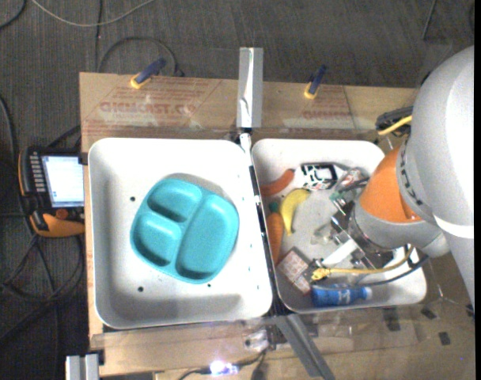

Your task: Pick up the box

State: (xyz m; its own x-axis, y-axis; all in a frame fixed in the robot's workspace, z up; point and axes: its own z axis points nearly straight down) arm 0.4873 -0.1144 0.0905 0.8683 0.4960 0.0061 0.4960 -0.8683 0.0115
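Lying in the right bin (399, 295), the box (294, 267) sits near that bin's lower left corner, a small brownish carton whose long axis runs diagonally from upper left to lower right of the frame. Just beside it to the lower right lies a blue tube (341, 295); above it sit a yellow banana (292, 207) and an orange carrot (275, 233). The left bin (106, 291) holds a teal divided plate (185, 228). Both bins rest on a wooden bench (169, 105) with clamps along its upper edge, over dark carpet strewn with cables; a handheld pendant (52, 188) lies at the left. The grey arm (446, 149) enters from the right, its orange band (389, 192) over the right bin, and the gripper (341, 232) points leftward among the clutter. Whether its fingers are apart or together cannot be told.
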